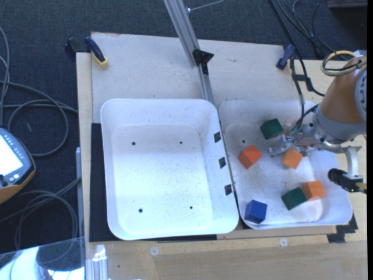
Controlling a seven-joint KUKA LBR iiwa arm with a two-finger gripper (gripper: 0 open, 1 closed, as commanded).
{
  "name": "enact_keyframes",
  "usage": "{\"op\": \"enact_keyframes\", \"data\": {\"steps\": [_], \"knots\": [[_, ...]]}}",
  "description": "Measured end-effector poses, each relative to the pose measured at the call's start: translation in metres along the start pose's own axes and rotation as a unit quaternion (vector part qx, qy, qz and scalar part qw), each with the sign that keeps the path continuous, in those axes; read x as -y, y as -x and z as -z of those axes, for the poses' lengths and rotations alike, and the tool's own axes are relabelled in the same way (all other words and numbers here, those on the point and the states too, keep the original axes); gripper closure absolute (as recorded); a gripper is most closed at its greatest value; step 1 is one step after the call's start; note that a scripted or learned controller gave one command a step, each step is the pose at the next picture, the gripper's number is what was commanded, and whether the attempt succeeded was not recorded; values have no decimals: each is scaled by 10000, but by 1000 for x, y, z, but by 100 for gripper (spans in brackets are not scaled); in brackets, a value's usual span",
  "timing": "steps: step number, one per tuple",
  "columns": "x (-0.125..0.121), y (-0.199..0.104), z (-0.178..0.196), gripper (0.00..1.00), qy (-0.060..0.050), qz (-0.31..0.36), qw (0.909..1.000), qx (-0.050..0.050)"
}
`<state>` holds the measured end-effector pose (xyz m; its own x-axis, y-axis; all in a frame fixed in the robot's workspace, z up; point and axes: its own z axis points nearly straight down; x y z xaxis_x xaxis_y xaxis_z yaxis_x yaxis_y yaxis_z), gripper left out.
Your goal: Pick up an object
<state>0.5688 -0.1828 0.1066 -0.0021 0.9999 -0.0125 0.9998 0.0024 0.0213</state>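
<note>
the gripper (287,146) hangs low in the right bin (233,112) beside an orange block (292,158) and green block (271,128), its grip impossible to tell.

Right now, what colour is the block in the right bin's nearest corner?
Blue block, seen in the camera view.

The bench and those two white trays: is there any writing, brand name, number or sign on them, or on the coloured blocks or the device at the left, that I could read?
None can be read.
White bins: no print, just dark specks.
Coloured blocks, such as the blue one: plain faces.
Device with a lit screen at the left edge: whatever it shows is too blurred to read.
Arm's orange band: no legible marking.
</note>
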Motion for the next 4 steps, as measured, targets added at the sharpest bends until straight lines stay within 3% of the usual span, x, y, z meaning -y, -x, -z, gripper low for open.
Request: {"op": "enact_keyframes", "data": {"steps": [1,2,3,4], "knots": [[-27,-83,-4,0,-46,8,10000,-8],[22,-4,-6,0,-126,-50,9999,-60],[18,-9,4,100,-107,-8,9999,-69],[11,12,16,100,-97,-13,9999,-56]]}}
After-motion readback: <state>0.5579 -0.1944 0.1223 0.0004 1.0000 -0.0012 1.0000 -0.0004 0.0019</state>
